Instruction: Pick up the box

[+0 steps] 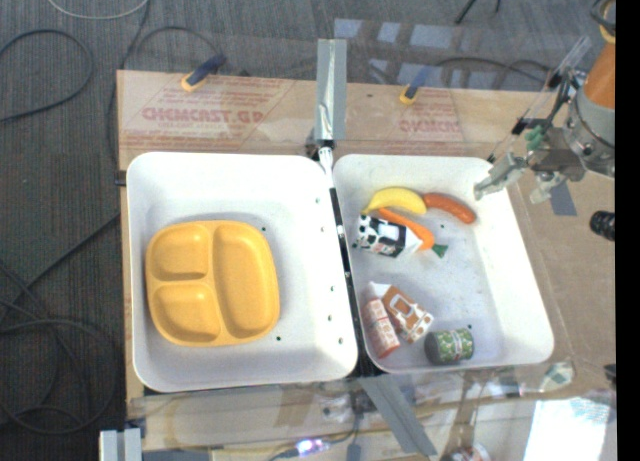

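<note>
Clearly the pick is not yet made, as far as we can judge. The gripper (512,181) hangs over the far right edge of the right bin (520,279), with nothing visible in its grasp. Whether it is spread or closed we cannot tell, because its parts blur against the counter (250,114).

The box (408,313), a small brown-and-white carton, lies flat on the bin floor. It sits well apart from the gripper, nearer the camera and to its left as we look down. A red packet (380,327) touches the box on the side away from the gripper. A green can (450,346) stands just beside it towards the near wall.

Closer to the gripper, on its left, we see a sausage (450,209), a banana (395,199), a carrot (410,227) and a cow-patterned milk carton (385,236), all bunched together.

The left bin (140,349), which holds a yellow divided plate (212,282), lies further off on that same side.

We judge that every step is still to do: travelling over the box, descending, closing on it and lifting it clear. The crowding from the packet and can looks likely to make a clean grasp awkward.
</note>
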Motion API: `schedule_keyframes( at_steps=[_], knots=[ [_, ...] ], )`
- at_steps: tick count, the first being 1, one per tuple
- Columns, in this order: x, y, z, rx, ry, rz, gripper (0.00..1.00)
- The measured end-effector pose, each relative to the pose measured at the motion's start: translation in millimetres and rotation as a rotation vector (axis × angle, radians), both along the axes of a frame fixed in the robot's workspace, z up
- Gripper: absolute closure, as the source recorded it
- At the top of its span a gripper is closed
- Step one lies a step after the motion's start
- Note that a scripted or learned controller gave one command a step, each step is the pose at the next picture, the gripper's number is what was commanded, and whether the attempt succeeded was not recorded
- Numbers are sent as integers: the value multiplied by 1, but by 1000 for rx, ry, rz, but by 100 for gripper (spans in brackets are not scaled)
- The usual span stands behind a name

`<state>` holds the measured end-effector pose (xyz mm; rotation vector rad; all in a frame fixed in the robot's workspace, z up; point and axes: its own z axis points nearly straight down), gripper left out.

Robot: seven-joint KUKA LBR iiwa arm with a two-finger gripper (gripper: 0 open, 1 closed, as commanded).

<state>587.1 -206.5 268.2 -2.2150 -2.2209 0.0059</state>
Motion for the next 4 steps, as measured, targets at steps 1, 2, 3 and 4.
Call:
schedule_keyframes(
  at_steps=[1, 2, 3, 4],
  knots=[
    [-28, 26, -153, -1, 3, -213, 0],
    [-100, 78, -180, -5, -16, -131, 0],
    [-100, 78, -180, -5, -16, -132, 0],
    [-100, 78, -180, -5, -16, -132, 0]
  ],
)
